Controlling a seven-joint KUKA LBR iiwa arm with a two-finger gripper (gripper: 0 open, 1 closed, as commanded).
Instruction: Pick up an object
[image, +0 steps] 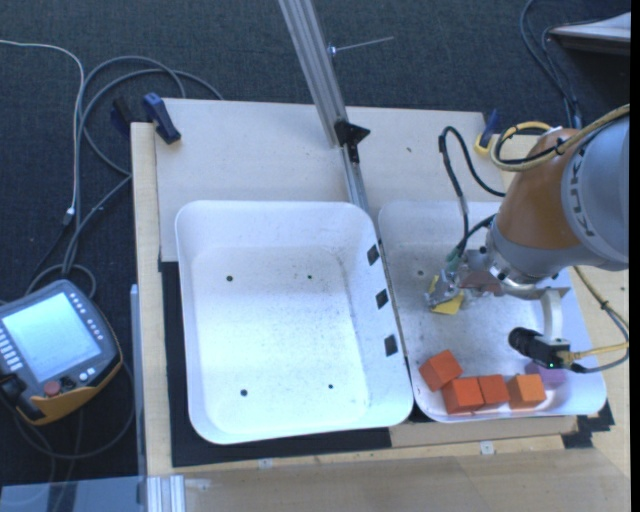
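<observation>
Yellow object (447, 304) (partly hidden) under gripper (446, 288).

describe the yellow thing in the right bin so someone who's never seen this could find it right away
Start at the right bin, the one the grey and orange arm reaches into. Just under the gripper, near the bin's middle, sits a small yellow block. It is the only yellow piece there; the orange blocks lie apart from it along the bin's near edge.

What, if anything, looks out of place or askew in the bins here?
Nothing looks spilled or damaged. Four orange blocks sit clustered along the near edge of the right bin, one tilted relative to the others. A yellow object lies at the gripper.
</observation>
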